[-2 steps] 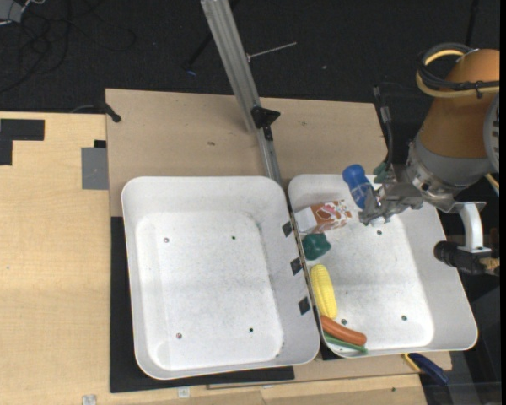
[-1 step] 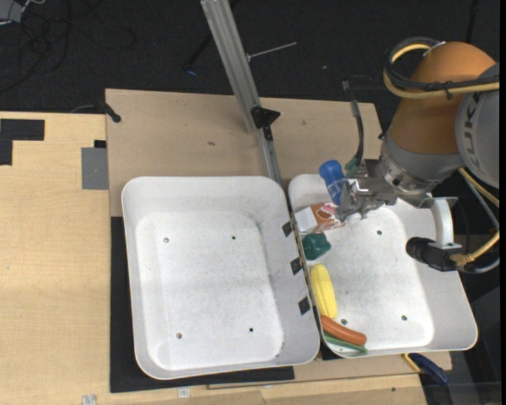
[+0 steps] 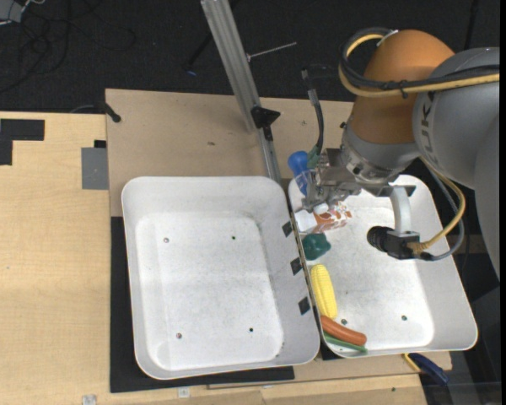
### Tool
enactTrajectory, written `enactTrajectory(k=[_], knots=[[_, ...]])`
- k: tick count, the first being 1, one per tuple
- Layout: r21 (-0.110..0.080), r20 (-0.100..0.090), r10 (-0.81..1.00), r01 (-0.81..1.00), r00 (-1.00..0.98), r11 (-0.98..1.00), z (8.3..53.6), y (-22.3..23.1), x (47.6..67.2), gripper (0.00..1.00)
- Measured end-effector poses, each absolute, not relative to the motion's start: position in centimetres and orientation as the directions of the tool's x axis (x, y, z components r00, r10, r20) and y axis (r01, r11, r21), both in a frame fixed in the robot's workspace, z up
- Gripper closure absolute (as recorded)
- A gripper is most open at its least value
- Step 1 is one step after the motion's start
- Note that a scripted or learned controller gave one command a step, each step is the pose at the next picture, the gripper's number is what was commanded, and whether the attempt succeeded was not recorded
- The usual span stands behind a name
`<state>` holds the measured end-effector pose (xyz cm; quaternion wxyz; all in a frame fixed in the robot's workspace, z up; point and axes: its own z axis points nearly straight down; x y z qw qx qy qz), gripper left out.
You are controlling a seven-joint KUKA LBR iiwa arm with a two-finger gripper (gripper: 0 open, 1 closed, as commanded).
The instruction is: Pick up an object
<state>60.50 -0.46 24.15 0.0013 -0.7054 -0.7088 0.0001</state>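
My gripper hangs low over the far left corner of the right bin, under the arm's orange band. Just below it lies a white and orange-red packet. A blue object stands right beside the gripper on its left, against the bin's wall. A dark green piece lies a little nearer the front. Further along the left wall are a yellow corn cob and a red sausage-like toy on a pale green piece.
The left bin lies beside the right one, parted by a divider with black clips. A slanted metal rail rises behind the bins. A black fitting with a yellow cable hangs from the arm over the right bin.
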Motion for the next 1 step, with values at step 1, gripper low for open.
enactTrajectory(k=[1], knots=[[-0.002, 0.002, 1.000, 1.000, -0.005, 0.005, 24.70, 5.10, 60.88, 1.00]])
